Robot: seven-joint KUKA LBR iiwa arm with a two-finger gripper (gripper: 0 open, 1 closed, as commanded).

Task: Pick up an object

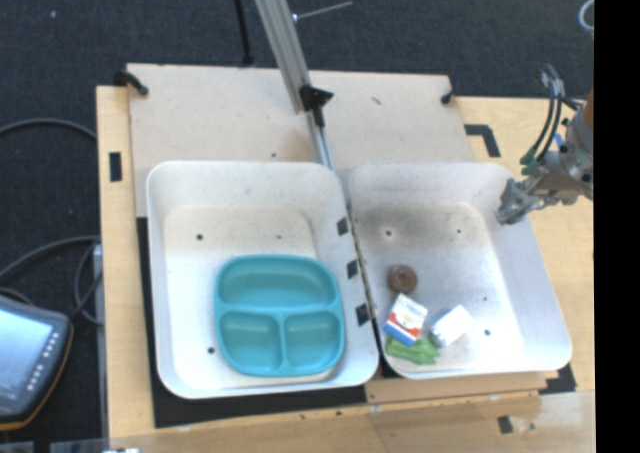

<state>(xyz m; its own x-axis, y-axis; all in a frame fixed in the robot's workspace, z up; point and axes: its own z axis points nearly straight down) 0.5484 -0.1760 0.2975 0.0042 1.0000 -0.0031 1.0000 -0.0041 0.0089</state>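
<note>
On the counter: we saw the counter (420,106) carrying two shallow white bins side by side, the left bin (180,241) and the right bin (520,281).
Left bin: we found a teal divided plate (280,316) lying flat in its near half, three compartments facing up.
Right bin: we counted four small things, all toward its near left part.
Brown round piece: we saw the brown round piece (402,278) sitting alone, just far of the others.
Red and white box: we saw the red and white box (407,319) tilted, touching the green item.
Green item: we saw the green item (415,350) lying against the bin's near wall, partly under the box.
White block: we saw the white block (452,324) just right of the box.
Hand: we saw the hand (512,203) at the far right rim of the right bin, well apart from all four things; we could not tell its state from the slant.
Arm: we saw it enter from the right edge.
</note>
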